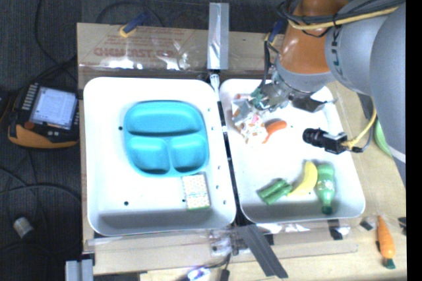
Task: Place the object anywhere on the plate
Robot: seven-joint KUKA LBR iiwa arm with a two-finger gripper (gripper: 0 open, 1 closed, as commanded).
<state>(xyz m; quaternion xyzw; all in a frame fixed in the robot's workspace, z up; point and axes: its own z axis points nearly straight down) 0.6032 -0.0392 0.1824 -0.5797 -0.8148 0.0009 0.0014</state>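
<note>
- Blue divided plate in the left bin, three compartments, nothing resting on it.
- Small patterned box just beside the plate's near right corner, on the bin floor.
- Gripper down in the right bin, across the bin divider from the plate, over a small whitish, multicoloured toy.
- Jaw state: cannot tell; toy not visibly between the fingers, so no hold claimed.
- Orange carrot-like piece touching the toy on the side away from the plate.
- Further from the plate: banana, green bottle, green vegetable piece, lying close together.
- Likely target: the toy under the gripper.
- Handling, judged: light, rigid plastic, irregular and probably slick; prone to twisting or popping out.
- Best taken across the narrowest part of the body, low and centred, clear of the carrot piece.
</note>
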